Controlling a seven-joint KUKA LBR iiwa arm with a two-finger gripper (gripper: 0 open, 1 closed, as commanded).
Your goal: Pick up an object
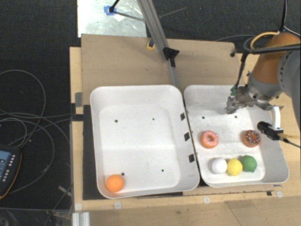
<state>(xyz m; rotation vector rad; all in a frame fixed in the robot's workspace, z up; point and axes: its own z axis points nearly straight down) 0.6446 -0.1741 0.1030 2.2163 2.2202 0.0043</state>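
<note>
My gripper [232,105] hangs over the back part of the right bin [207,98], above bare bin floor, with nothing seen between its fingers. In front of it lie a pink-iced donut [209,139] and a chocolate donut [251,138]. Along the right bin's front edge sit a white ball [218,165], a yellow ball [234,166] and a green ball [248,164] in a row. An orange ball [114,183] rests in the front left corner of the left bin [136,98].
A grey pole [155,25] slants over the bench behind the bins. A black clip with cable [269,130] hangs off the arm at the right bin's right side. Cables and a handheld unit [7,166] lie on the floor at left.
</note>
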